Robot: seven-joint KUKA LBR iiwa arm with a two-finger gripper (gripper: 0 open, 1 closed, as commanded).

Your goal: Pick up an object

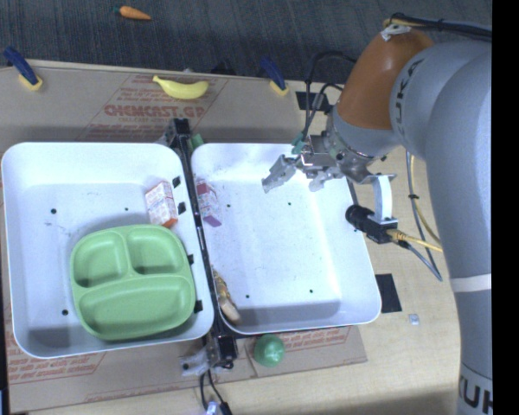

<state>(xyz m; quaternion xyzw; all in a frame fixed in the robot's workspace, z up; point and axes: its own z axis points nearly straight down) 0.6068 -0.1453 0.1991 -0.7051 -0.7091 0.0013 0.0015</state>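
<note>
My gripper (296,178) hangs over the upper part of the right bin (329,305), open, with nothing between its fingers. A red and white packet (206,200) lies at the right bin's left wall, to the left of the gripper. A tan object (225,301) rests in that bin's lower left corner. In the left bin (35,180) a green divided plate (134,279) takes up the lower half, and a small red and white carton (160,202) lies just above it.
A yellow banana (182,86) lies on the cardboard behind the bins. A green ball (269,349) sits in front of the right bin. Blue clamps (22,66) hold the cardboard's back edge. An orange carrot (135,12) lies on the floor beyond.
</note>
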